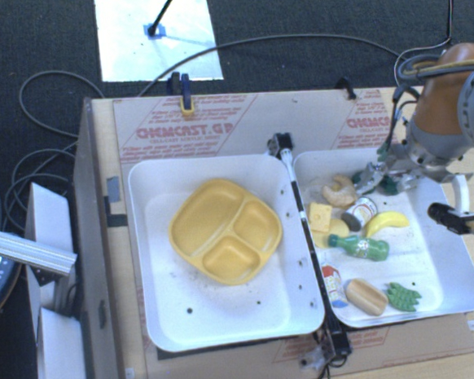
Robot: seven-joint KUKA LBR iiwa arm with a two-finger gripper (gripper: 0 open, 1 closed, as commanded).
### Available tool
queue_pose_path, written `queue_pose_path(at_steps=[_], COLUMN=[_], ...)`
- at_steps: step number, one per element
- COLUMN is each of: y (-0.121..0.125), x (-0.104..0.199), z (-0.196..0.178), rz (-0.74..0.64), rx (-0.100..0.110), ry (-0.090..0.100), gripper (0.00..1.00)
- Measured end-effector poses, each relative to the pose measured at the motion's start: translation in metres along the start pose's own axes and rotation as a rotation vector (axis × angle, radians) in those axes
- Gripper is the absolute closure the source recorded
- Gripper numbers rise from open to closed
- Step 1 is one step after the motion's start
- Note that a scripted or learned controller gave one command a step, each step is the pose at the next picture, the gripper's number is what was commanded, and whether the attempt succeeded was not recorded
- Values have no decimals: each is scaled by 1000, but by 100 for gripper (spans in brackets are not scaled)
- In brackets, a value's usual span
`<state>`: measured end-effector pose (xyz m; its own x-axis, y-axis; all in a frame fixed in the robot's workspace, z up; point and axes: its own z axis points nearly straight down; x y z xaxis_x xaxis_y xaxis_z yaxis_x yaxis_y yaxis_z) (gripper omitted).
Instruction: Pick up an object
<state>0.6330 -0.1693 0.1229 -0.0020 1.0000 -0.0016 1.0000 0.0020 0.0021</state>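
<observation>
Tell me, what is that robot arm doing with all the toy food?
The grey and orange robot arm is reaching in from the right over the right bin, which is full of toy food. Its gripper is low at the far end, close to a croissant and something green. It is trying to pick one up, but nothing looks lifted yet. A banana, a green bottle and a hot dog bun lie nearby. The left bin has a yellow divided plate.

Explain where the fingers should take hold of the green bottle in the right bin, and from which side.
Grip the green bottle across its wide body, coming straight down. It lies on its side, neck pointing left, so the long flanks are exposed. The banana sits close above it, so the grip is probably safest nearer the bottle's middle.
</observation>
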Motion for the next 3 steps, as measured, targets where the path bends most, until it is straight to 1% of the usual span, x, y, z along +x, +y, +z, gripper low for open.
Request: queue_pose_path(at_steps=[1,2,3], y=[36,37,18], x=[-38,-14,10], z=[-27,11,38], rz=[0,-3,-2], rx=[-3,-4,0], ry=[0,1,1], gripper=[0,0,0])
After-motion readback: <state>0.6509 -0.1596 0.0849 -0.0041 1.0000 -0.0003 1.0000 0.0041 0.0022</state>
